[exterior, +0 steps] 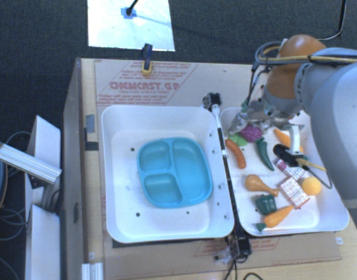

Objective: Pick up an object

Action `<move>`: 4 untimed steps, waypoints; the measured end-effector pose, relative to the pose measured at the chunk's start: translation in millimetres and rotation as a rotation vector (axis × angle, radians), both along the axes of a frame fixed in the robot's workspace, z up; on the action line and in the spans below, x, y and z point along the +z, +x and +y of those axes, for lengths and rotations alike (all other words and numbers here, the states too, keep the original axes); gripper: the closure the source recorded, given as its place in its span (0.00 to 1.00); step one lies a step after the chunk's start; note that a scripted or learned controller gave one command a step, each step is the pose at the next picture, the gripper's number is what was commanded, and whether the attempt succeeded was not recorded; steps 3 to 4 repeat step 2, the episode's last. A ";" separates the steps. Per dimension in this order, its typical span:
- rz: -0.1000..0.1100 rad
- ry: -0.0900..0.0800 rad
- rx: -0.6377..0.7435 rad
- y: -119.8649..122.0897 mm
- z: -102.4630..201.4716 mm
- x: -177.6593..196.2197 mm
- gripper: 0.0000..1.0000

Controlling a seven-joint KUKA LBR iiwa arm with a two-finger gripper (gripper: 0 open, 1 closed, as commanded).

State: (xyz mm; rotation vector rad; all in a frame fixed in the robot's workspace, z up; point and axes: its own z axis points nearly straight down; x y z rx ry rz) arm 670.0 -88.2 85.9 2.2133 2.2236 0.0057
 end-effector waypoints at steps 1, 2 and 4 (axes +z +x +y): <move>-0.002 -0.001 0.003 0.9 -0.2 11.2 1.00; 0.001 0.001 -0.002 -68.0 24.7 100.0 1.00; 0.001 0.001 -0.002 -68.0 24.7 100.0 1.00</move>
